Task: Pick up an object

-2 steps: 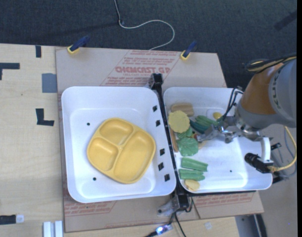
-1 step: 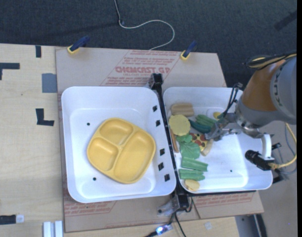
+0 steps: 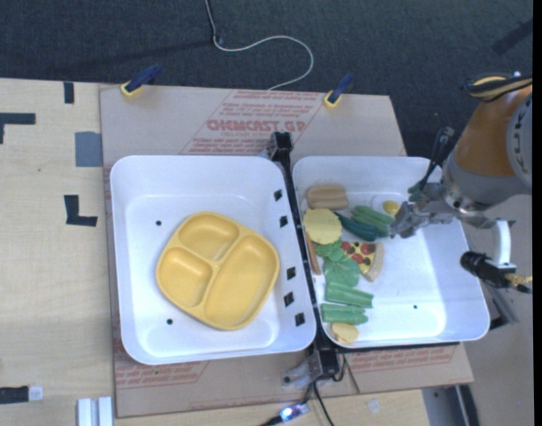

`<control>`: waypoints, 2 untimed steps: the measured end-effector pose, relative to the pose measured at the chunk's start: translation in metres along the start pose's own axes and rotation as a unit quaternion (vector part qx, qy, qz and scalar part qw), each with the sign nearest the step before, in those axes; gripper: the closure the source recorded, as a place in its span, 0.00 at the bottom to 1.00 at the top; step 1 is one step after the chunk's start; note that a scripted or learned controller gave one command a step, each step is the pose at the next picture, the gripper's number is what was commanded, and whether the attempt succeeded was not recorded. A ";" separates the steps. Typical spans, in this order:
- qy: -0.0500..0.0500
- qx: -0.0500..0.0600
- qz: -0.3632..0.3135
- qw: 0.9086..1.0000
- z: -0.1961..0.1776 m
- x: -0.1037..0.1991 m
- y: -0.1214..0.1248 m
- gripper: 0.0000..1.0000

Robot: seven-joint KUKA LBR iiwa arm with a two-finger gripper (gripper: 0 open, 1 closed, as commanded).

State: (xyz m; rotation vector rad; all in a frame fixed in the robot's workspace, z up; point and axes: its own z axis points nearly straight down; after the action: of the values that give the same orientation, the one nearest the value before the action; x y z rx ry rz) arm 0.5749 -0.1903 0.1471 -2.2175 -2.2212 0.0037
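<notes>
From above, the arm's dark hand [image 3: 404,224] sits low in the right white bin [image 3: 430,313], just beside the long green toy vegetable [image 3: 366,221]; whether it is apart or together cannot be told. The yellow three-compartment plastic plate [image 3: 218,270] lies in the left white bin [image 3: 137,238].

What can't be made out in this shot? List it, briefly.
- Gripper, camera view: too small and dark to tell how it stands.
- Toy food pile in the right bin: pieces overlap, lower ones hidden.
- Arm: cut off by the right edge.
- Yellow divided plate hides the left bin floor under it.
</notes>
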 end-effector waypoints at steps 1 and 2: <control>0.000 0.000 0.000 1.000 -0.057 -0.002 0.005 1.00; 0.001 0.001 0.000 1.000 -0.073 -0.002 0.005 1.00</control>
State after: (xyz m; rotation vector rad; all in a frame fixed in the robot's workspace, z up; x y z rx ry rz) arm 0.5805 -0.1923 0.2205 -2.2152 -2.2199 0.0053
